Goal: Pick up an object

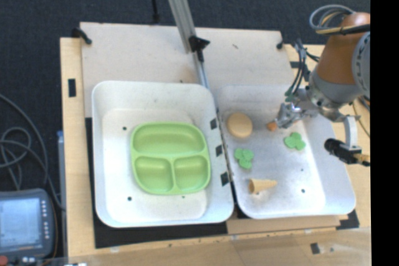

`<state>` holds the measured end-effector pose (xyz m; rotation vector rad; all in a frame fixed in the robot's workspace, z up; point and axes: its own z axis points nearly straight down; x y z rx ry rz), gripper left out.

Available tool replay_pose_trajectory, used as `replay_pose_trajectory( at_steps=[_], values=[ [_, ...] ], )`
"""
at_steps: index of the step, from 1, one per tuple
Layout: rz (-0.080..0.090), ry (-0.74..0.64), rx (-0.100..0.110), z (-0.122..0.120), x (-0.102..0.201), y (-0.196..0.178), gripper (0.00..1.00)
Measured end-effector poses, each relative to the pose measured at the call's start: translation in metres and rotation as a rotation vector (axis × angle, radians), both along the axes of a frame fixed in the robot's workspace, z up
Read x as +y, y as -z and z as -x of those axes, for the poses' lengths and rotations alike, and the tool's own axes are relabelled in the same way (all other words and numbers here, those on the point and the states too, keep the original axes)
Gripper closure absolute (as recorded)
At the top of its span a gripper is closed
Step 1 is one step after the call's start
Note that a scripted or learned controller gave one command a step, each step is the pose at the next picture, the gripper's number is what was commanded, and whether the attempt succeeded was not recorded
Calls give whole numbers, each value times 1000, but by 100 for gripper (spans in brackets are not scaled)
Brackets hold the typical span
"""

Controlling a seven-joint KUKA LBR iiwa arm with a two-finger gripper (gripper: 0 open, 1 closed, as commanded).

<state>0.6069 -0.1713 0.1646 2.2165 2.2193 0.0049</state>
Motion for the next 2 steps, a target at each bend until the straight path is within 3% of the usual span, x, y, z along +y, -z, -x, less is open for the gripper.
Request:
replay_pose_trajectory(
  at_steps=[2],
  values=[
    [1,-3,-2,-12,0,-106,100]
  ],
)
